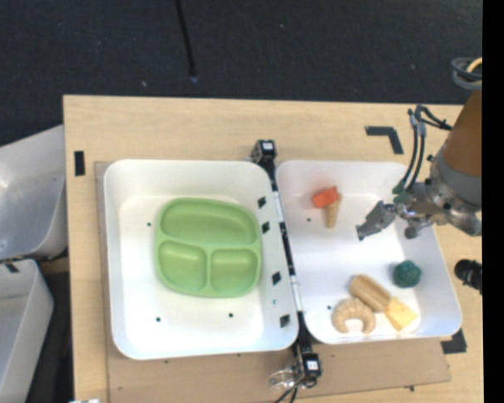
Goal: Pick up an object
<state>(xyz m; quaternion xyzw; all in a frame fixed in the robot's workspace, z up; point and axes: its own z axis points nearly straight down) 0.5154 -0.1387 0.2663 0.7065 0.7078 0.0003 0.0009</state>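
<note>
Gripper (pixel 386 222): over right bin (pixel 319 313), near its right wall; fingers spread, nothing between them.
Right bin contents: orange carrot-like toy (pixel 327 203) near top; green ball (pixel 406 273) (just below the gripper); hot-dog bun (pixel 370 291), croissant (pixel 354 316), cheese wedge (pixel 401 314) clustered near the bottom.
Left bin (pixel 130 309): green divided plate (pixel 208 247), centred.

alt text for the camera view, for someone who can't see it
The arm's hand hovers over the right bin, among a carrot, a green ball, a croissant, a bread roll and a cheese wedge. The left bin holds a green divided plate.
</note>
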